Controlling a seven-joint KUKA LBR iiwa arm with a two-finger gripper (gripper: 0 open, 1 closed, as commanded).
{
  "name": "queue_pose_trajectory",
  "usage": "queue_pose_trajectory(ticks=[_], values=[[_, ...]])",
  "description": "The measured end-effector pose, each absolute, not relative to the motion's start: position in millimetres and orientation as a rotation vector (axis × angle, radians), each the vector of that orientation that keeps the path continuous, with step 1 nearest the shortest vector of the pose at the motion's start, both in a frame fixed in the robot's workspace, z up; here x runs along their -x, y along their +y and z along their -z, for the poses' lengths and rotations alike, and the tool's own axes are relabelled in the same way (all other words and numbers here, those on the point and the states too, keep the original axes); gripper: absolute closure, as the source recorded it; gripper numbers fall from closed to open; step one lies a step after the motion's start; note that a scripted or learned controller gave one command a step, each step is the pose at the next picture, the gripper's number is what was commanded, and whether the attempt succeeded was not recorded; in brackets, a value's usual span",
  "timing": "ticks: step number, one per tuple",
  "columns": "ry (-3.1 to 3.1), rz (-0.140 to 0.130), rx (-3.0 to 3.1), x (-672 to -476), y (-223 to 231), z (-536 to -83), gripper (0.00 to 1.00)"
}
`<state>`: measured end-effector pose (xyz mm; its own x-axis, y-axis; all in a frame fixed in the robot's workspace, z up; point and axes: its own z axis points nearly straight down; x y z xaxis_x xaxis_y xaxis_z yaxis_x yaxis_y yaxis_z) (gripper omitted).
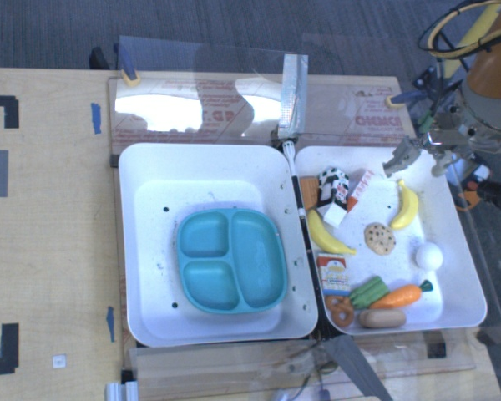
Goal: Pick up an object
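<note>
Nothing sits between the fingers of the pincer (419, 159), which hangs spread open over the far right bin (459, 224); judged an approach step, the next move calls for dropping onto the small banana (406, 207) just below.

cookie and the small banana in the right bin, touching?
Apart. The camera view shows a strip of white bin floor between the cookie and the small banana, which lies up and to the right of it.
</note>
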<state>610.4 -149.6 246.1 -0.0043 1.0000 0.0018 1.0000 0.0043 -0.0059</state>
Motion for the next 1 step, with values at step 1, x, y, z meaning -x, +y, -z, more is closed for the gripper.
queue_pose_trajectory(ticks=[1], values=[[-2.032,-0.01,2.382,-600.7,-196.8,-162.8,0.0]])
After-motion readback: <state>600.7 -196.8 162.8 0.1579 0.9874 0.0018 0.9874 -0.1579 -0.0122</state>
